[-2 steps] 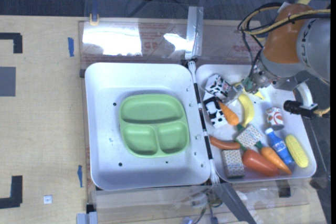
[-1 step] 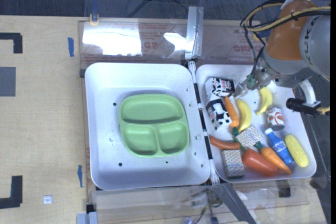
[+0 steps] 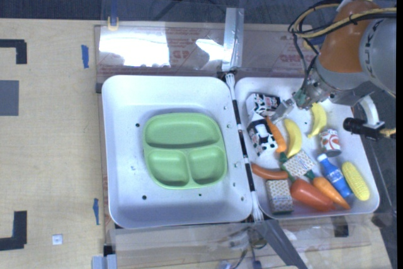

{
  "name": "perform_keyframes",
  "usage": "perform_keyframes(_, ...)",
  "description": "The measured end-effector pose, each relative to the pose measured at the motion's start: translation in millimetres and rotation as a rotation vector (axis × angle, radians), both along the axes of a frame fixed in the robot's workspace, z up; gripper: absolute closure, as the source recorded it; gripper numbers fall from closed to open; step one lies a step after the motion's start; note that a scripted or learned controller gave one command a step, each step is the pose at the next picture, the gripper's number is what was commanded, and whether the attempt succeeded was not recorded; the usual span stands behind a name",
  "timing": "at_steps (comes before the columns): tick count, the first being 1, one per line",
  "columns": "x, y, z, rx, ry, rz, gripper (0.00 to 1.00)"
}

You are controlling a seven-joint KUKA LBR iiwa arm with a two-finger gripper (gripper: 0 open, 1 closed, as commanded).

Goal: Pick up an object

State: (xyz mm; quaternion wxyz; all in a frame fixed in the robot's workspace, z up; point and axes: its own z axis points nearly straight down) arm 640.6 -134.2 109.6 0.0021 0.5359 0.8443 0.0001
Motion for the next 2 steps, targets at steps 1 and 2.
perform_keyframes(1, -62.7, 1.5, -22.5, 0.000, -0.004, 0.055, 0.00)
perform_keyframes(2, -21.0, -9.0, -23.7, 0.002, -0.001, -0.164, 0.00)
